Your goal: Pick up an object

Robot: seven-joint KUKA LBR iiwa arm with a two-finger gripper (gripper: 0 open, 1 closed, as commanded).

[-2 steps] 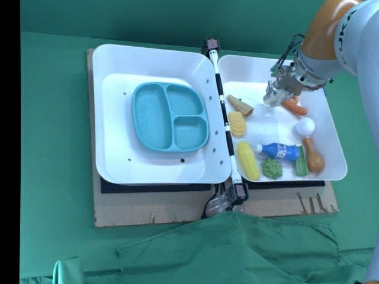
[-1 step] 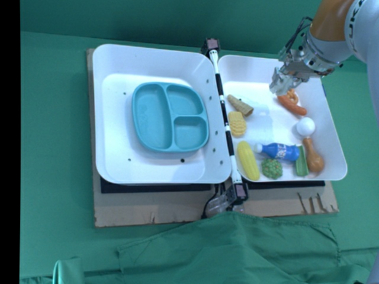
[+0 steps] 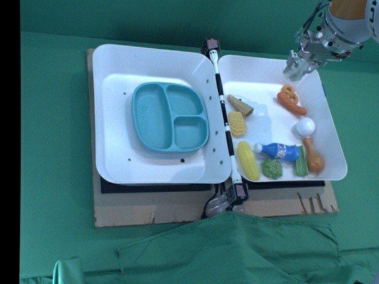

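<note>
My gripper (image 3: 295, 68) hangs over the far right part of the right bin (image 3: 331, 129), with nothing visibly in it. Just below it in the bin lies an orange carrot-like toy (image 3: 291, 100). Further toward the front are a white ball (image 3: 305, 126), a brown drumstick (image 3: 313, 157) and a green pod (image 3: 301, 162). A blue bottle (image 3: 279, 151) lies on its side beside green broccoli (image 3: 272, 168). A long yellow corn cob (image 3: 247, 160), a shorter corn piece (image 3: 237, 123) and a tan cone (image 3: 240, 105) sit along the bin's left side.
The left bin (image 3: 112, 152) holds a teal divided plate (image 3: 170, 117). A black and white hinge strip (image 3: 220, 99) runs between the bins. Both rest on cardboard (image 3: 118, 212) over green cloth, with a cloth fold (image 3: 237, 247) at the front.
</note>
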